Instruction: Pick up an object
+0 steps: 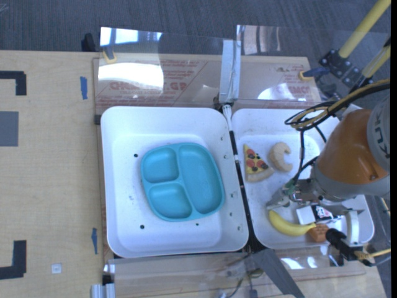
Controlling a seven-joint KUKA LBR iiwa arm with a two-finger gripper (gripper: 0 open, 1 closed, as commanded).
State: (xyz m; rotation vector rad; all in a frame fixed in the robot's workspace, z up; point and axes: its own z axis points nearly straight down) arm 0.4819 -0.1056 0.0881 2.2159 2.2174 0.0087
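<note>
a: left bin (pixel 118 185) on the worktop?
b: one blue divided plate (pixel 182 180), three compartments, lying flat around the bin's middle, slightly turned.
a: right bin (pixel 257 124)?
b: pizza slice toy (pixel 255 162) near that bin's left wall, just beside a pale curved pastry piece (pixel 282 156) to its right, toward the far half. yellow banana (pixel 288 223) along the near edge, a small brown piece (pixel 318 232) touching its right end.
a: arm?
b: orange band (pixel 352 151) sits over the right bin's right side, black cables looping above it. hand (pixel 302 198) hangs low over the bin, just above the banana, near its right end.
a: open or closed? holding anything?
b: can't tell, wrist covers it. nothing visibly gripped. banana lies on the bin floor.
</note>
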